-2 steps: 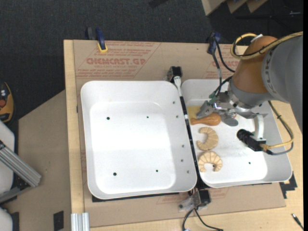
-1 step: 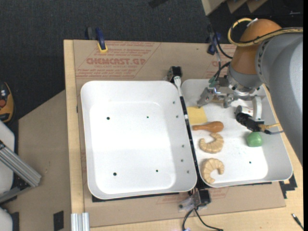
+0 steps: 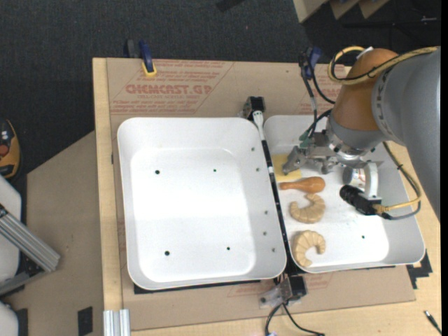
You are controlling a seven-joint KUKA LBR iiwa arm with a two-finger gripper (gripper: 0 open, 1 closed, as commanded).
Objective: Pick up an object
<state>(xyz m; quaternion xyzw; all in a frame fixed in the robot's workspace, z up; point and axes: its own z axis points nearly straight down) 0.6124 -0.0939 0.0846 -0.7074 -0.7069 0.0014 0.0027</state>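
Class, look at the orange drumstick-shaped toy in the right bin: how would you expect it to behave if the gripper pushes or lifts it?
The drumstick looks smooth and glossy, so it may slip between fingers. Its rounded, tapered body suggests it could roll or pivot when pushed. It appears rigid, probably light plastic.

grey arm (image 3: 413, 96) with orange band (image 3: 357, 93), yellow and black cables (image 3: 392, 207), metal gripper (image 3: 308, 158).

Dark carpet (image 3: 105, 19) surrounds a brown board (image 3: 182, 82); 1 metal rail (image 3: 28, 243) lies far left of the gripper.
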